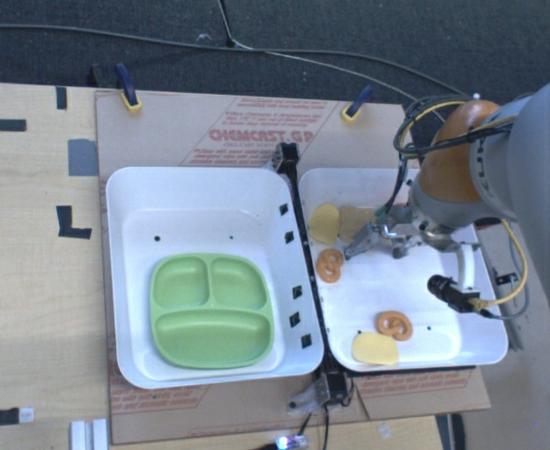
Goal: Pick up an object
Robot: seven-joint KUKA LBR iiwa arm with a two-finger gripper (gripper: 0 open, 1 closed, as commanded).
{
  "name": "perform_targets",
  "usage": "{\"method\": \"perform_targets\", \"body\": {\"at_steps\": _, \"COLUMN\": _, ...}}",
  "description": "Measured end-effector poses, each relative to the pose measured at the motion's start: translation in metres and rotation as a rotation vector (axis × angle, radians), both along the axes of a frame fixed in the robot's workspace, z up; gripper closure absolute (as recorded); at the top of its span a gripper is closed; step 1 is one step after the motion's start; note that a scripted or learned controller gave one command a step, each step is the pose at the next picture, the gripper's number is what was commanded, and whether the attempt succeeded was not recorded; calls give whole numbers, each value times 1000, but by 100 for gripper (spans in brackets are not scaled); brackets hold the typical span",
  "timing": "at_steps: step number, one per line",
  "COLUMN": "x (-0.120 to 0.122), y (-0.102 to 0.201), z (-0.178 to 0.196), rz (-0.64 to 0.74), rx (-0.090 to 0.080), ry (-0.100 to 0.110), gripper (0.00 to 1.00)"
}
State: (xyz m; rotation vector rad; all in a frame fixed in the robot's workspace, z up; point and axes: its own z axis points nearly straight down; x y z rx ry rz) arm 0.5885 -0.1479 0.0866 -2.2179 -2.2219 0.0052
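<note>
Gripper [354, 245] low in right bin [481, 350], finger state cannot be told. 2 pretzels [329, 266] [394, 324] nearby; green tray [211, 309] in left bin [125, 195].

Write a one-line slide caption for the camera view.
Claw low in the right bin among pretzels and yellow pieces; green divided plate in the left bin.

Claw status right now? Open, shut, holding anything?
Claw: low in the right bin, beside the pale yellow pieces and a pretzel. Open or shut cannot be told, and nothing is visibly held.
</note>
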Motion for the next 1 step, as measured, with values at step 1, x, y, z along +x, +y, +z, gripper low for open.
{"method": "perform_targets", "body": {"at_steps": 1, "x": 1, "y": 1, "z": 13, "rz": 1, "rx": 0, "ry": -2, "gripper": 100}}
